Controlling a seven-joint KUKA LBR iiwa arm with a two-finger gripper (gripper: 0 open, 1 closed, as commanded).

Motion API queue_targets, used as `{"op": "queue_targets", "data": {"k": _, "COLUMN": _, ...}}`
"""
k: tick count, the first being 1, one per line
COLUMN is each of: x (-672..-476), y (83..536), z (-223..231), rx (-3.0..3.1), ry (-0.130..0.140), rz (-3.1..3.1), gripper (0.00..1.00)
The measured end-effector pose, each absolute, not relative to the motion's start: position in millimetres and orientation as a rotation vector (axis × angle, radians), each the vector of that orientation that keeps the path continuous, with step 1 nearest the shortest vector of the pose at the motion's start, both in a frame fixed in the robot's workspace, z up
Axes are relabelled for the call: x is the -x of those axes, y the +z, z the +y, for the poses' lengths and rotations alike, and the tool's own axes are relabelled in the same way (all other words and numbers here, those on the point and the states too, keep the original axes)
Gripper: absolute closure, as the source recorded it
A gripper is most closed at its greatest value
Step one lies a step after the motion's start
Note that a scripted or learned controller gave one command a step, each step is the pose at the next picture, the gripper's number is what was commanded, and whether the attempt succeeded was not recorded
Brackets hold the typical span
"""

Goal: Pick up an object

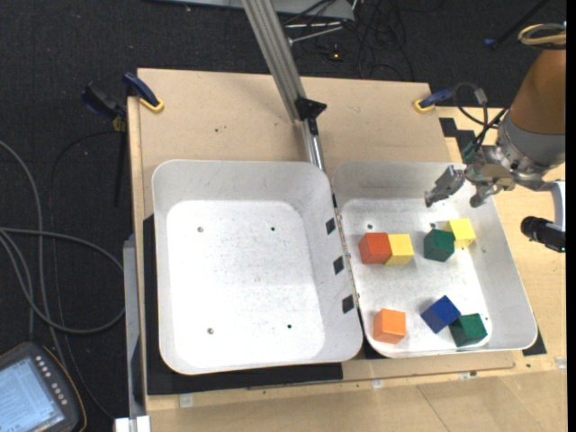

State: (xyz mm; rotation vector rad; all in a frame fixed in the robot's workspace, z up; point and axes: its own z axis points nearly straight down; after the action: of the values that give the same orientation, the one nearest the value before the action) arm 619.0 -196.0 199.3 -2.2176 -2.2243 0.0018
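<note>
Nearest the camera sit an orange block [389, 325], blue block [440, 313] and green block [468, 329]; above them, the gripper [463, 190] hovers, jaws released and grasping nothing.

Arm reaching in from right, pincer [461, 190] spread, holding nothing
</note>
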Motion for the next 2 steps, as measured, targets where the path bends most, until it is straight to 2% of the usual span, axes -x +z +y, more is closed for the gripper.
{"op": "queue_targets", "data": {"k": 1, "x": -619.0, "y": 199.3, "z": -195.9, "rx": 2.217, "ry": 0.003, "rz": -2.225, "gripper": 0.00}}
{"op": "queue_targets", "data": {"k": 2, "x": -621.0, "y": 136.9, "z": -189.4, "rx": 2.214, "ry": 0.005, "rz": -2.223, "gripper": 0.00}}
